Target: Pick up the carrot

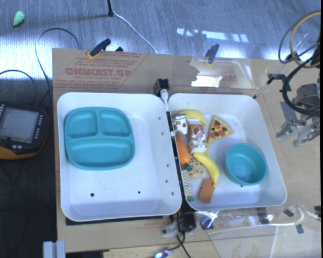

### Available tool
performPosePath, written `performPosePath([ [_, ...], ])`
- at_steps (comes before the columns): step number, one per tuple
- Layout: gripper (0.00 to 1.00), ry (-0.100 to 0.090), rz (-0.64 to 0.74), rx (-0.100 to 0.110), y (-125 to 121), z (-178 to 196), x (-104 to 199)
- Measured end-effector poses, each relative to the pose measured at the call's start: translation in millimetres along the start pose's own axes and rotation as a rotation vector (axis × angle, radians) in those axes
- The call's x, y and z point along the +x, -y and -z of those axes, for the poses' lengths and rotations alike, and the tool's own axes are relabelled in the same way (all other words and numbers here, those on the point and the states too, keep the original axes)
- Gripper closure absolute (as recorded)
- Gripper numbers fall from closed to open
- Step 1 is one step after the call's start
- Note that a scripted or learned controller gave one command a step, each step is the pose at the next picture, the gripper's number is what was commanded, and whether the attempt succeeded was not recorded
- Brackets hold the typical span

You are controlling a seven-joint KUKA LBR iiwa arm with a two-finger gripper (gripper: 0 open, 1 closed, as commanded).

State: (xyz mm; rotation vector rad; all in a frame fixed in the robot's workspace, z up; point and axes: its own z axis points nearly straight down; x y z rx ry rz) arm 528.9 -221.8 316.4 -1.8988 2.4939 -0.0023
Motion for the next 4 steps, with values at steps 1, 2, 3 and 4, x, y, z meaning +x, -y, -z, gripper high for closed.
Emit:
performPosePath([
  [1, 1.00, 0.001, 0.121, -0.008, -45.4, -37.0, 1.8],
  [2, 1.00, -0.001, -0.164, -0.004, -60.2, -42.2, -55.3],
  [3, 1.00, -0.001, -0.307, -0.002, -76.8, -35.8, -116.4],
  [4, 1.00, -0.002, 0.087, -0.009, -66.0, -82.3, -67.8],
])
